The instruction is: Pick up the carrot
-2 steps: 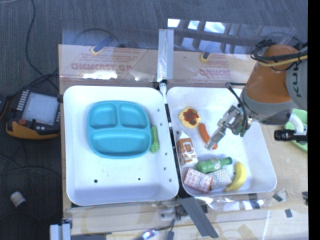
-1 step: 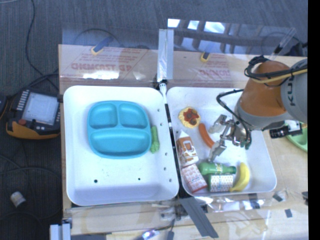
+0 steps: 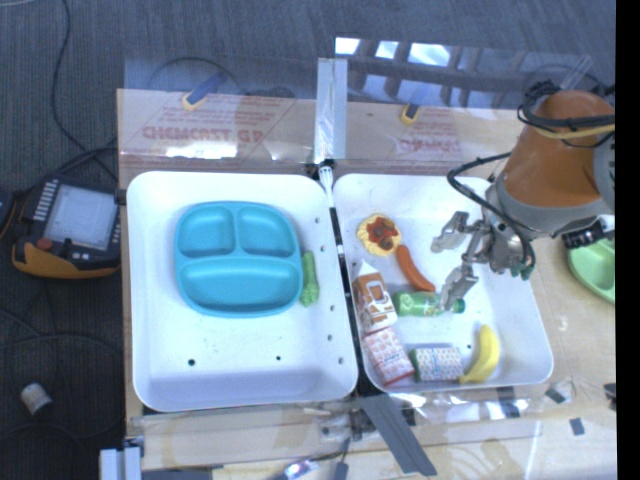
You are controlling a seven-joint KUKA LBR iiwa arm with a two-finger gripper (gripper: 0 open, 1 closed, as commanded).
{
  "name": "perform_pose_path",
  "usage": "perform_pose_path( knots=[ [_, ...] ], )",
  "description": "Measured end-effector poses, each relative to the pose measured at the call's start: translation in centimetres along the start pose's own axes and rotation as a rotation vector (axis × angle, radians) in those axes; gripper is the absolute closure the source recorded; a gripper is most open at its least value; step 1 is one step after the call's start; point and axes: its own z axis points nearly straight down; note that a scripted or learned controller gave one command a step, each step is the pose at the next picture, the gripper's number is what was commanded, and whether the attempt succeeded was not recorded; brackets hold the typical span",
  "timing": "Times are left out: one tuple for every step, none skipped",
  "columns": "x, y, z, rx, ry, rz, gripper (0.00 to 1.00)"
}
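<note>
Clearly the gripper (image 3: 455,255) hung wide open and empty just right of the carrot (image 3: 414,267), which lay slanted in the right bin (image 3: 530,338) between pizza (image 3: 381,233) and green bottle (image 3: 428,304), awaiting a grab.

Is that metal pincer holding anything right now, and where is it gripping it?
Nothing. The pincer is open above the right bin, and the carrot lies free beside it.

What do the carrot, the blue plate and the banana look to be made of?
Carrot: probably moulded plastic, a toy; smooth, uniformly orange.
Blue plate: likely plastic; even colour, soft sheen, moulded compartments.
Banana: seemingly plastic too; flat yellow, no visible blemishes.
</note>
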Motion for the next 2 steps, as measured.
perform_pose_path(
  knots=[
    [0.9, -1.7, 5.7, 0.0, -0.009, -0.244, 0.0],
    [-5.0, 2.5, 2.7, -0.002, -0.002, -0.359, 0.0]
  ],
)
